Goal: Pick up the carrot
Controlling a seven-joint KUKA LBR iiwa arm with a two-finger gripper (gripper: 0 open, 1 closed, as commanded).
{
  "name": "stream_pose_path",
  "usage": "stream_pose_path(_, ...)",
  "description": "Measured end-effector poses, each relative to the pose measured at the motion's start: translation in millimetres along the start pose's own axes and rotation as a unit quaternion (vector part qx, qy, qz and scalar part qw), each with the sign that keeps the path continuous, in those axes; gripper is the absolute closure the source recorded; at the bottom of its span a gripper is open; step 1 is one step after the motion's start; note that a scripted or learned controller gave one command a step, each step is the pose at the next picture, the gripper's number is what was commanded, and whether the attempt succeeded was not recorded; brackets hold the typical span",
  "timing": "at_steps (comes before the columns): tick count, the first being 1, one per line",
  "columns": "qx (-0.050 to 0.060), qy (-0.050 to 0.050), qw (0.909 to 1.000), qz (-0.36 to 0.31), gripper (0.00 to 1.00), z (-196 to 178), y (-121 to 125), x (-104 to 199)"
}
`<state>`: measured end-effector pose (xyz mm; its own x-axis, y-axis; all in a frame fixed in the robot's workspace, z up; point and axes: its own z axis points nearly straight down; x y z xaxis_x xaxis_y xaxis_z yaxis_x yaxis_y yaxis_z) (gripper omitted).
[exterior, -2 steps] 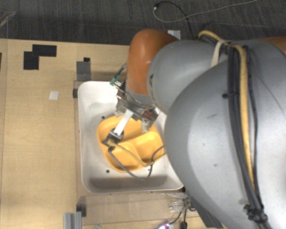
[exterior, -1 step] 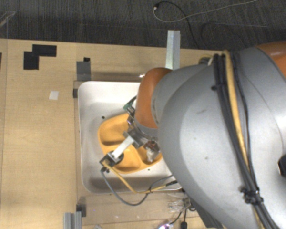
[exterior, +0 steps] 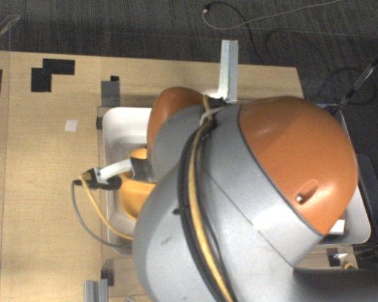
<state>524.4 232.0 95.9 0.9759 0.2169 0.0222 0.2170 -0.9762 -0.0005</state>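
Arm point(exterior: 239, 206): bins largely blocked from sight.
Gripper: grip state cannot be told.
Carrot: judged light, stiff; best gripped mid-length.

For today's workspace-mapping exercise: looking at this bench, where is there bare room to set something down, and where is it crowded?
The bare wooden bench left of the white bin is open, bordered by the black markings above and the looping cable beside the bin. The bin is crowded: the arm covers most of it, with a yellow-orange object showing at its edge.

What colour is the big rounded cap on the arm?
Orange, on the grey arm; the cap shows clearly in the camera view.
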Motion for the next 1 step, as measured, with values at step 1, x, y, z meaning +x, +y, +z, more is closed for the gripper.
stream_pose_path(1, 0.002, -0.007, 0.9793, -0.202, 0.0, -31.8, -10.9, -33.2)
